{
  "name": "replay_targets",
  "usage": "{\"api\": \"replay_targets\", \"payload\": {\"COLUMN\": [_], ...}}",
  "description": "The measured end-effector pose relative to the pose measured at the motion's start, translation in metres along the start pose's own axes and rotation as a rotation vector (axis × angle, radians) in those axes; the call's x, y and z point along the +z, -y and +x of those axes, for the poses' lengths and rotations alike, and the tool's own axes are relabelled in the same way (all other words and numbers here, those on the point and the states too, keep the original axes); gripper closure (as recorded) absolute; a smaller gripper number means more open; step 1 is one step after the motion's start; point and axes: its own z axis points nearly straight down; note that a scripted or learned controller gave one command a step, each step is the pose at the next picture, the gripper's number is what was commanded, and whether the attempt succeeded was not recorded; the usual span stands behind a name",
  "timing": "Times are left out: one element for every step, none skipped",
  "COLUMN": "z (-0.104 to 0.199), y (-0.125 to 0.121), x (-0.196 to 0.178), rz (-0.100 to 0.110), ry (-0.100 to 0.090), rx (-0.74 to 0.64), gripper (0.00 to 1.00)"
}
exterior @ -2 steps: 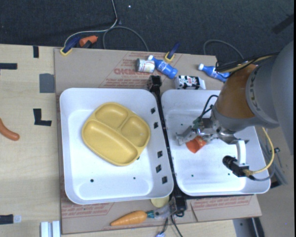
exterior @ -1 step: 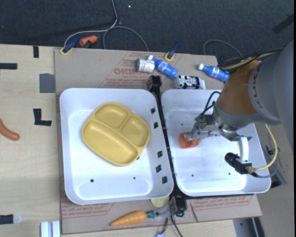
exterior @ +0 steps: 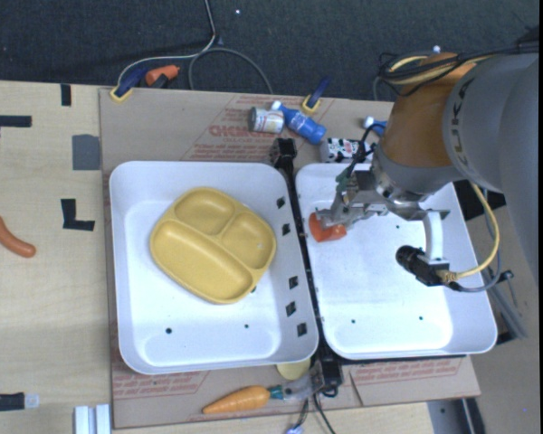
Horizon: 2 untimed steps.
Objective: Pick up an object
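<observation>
Reaching into the right bin (exterior: 394, 333), the gripper (exterior: 337, 213) sits right over a small orange-red object (exterior: 327, 231) near the bin's left wall; whether it pinches anything I cannot tell. A shallow hold could let the object slip against that wall.

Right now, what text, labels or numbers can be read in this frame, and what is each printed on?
Red printing on the cardboard sheet behind the left bin: too blurred to read.
Label on the small bottle lying there: too small to read.
Nothing else bears legible text.
</observation>
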Motion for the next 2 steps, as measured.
{"api": "replay_targets", "payload": {"z": [0.066,-0.005], "y": [-0.035,-0.044], "x": [0.006,-0.037], "rz": [0.008,0.006], "ry": [0.0,0.006], "rx": [0.0,0.013], "gripper": [1.0,1.0]}}
